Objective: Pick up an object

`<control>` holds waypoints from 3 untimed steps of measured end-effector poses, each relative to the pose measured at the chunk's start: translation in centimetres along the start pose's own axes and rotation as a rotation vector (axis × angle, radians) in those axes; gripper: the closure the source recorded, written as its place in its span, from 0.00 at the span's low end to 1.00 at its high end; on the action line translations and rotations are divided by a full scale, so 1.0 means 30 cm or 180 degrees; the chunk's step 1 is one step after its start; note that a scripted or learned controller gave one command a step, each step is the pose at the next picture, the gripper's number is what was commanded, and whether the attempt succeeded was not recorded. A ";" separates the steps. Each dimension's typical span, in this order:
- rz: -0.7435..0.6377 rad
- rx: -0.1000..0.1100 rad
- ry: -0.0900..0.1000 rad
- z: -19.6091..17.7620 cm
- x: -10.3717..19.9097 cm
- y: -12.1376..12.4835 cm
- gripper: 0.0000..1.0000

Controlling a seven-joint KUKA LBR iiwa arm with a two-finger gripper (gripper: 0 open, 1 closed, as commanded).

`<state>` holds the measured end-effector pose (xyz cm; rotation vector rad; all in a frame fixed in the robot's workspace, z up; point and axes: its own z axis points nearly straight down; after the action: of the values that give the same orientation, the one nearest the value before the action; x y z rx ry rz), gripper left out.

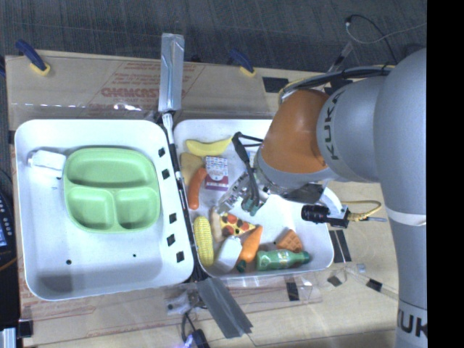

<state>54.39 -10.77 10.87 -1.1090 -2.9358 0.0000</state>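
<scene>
Midway through the reach, the tool (245, 198) hangs low inside the right bin (328, 246), just above the pizza slice (236, 225), which lies between the corn cob (204, 240) and the carrot (249, 244); whether it is released or clenched cannot be told. Next, judging by this, comes a short descent. Left of that bin, a green tray (112, 188) fills its twin on the cardboard-lined surface (94, 82).

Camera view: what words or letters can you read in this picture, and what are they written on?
"KUKA" on the grey robot arm, running up its side by the orange band.
"KU", part of the same name, on the arm's lower section at the bottom right.
Red print on the cardboard behind the bins: too blurred to read.
Label on the small packet in the right bin: too small to read.
</scene>
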 end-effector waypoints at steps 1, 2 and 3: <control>0.0276 0.0003 -0.0003 -0.190 -0.049 -0.129 1.00; 0.1401 0.0003 -0.0005 -0.274 -0.255 0.163 1.00; 0.2355 0.0023 0.0011 -0.273 -0.162 0.231 1.00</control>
<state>62.65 -8.80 19.04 -2.0919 -2.3321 0.0105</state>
